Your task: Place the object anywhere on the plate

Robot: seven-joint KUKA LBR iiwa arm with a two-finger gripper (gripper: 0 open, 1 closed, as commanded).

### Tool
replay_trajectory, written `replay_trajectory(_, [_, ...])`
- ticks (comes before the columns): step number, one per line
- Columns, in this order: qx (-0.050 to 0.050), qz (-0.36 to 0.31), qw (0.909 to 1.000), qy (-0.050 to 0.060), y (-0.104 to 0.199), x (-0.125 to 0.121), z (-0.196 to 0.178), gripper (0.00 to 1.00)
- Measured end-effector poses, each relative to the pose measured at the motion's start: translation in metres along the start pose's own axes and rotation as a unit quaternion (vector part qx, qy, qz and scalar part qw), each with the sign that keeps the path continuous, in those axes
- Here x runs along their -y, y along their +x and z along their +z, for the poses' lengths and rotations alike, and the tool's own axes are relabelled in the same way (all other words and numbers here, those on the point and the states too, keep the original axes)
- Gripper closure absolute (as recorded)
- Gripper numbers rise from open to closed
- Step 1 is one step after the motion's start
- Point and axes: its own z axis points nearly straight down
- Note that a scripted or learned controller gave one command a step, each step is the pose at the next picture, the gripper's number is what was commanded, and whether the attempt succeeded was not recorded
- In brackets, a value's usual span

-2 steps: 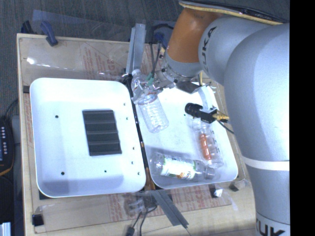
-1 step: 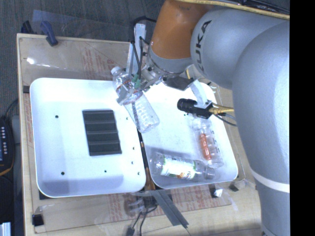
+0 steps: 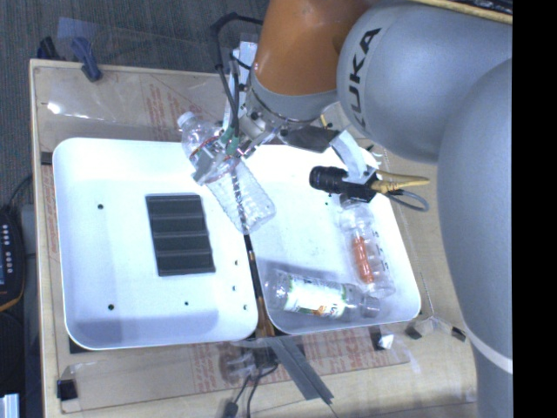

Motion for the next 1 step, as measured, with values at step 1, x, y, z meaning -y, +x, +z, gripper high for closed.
replay_trajectory(1, [0.001, -0.116, 0.9933, -0.001, 0.0236, -0.0058, -0.0181, 1.0])
